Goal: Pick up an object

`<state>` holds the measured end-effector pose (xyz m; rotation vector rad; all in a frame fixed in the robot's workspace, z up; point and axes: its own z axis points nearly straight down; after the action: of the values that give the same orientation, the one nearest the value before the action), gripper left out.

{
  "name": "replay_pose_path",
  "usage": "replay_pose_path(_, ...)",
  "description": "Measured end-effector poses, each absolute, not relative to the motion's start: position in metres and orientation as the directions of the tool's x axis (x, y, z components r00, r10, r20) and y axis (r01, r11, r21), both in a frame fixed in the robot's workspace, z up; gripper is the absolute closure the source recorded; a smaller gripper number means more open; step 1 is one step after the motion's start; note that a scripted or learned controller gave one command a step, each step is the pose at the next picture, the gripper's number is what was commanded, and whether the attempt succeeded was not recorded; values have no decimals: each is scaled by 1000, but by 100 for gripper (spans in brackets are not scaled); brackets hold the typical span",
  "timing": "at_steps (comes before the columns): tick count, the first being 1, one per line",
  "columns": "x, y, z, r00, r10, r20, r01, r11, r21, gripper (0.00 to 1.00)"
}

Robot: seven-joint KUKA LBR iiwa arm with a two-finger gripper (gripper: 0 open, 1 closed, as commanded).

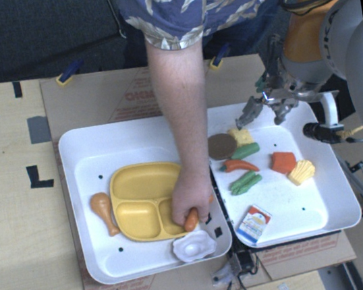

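My gripper [262, 113] hangs open over the back edge of the right bin [329, 216], with nothing between its fingers. Just below and left of it lie a brown round disc [222, 145], a yellow piece [241, 136] and a green bean pod [244, 151]. Further forward sit a red chili [241, 165], a second green pod [245, 182], an orange-red block [283, 161], a yellow corn piece [301, 172] and a small carton [253, 224]. The left bin [81, 157] holds a yellow divided plate [142, 198], a drumstick [102, 209] and a white egg-like piece [193, 247].
A person's arm [184, 106] reaches down from the top into the left bin, the hand [187, 205] gripping an orange carrot [191, 220] at the plate's front right corner. The arm crosses the divider between the bins. Brown cardboard [92, 100] lies under both bins.
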<state>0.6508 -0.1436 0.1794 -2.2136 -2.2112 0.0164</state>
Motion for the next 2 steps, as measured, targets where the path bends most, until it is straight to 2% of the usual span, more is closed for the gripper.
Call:
replay_pose_path(1, 654, -144, 189, -1, 1000, 0, 1000, 1, -2, 0)
replay_pose_path(2, 654, -138, 145, -2, 1000, 0, 1000, 2, -5, 0)
